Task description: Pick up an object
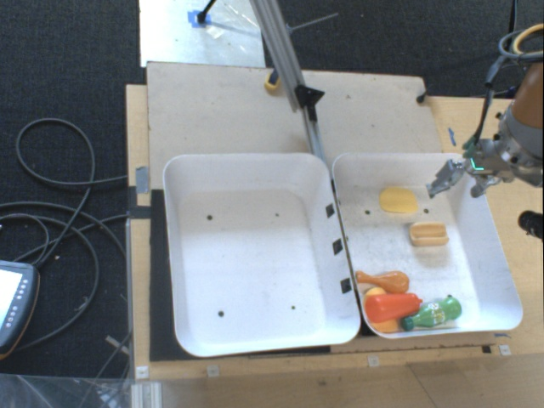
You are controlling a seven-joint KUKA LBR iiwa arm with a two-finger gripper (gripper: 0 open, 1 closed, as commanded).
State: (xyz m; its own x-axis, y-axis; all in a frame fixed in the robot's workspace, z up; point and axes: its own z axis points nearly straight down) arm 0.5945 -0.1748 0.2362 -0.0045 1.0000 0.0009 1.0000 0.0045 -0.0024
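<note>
My gripper (pixel 460 183) hangs over the far right part of the right bin (pixel 489 228), its two fingers spread apart with nothing between them. To its left in the bin lies a flat yellow piece (pixel 398 200). A hot dog bun (pixel 428 233) lies below and left of the gripper. Near the bin's front edge sit a chicken drumstick (pixel 383 280), a red pepper-like piece (pixel 392 305) and a green bottle (pixel 433 313) on its side.
The left bin (pixel 246 253) stands beside the right one, with black clips along the shared wall. A slanted metal pole (pixel 285 49) crosses the bench's back. Cables and a tablet lie on the floor at the left.
</note>
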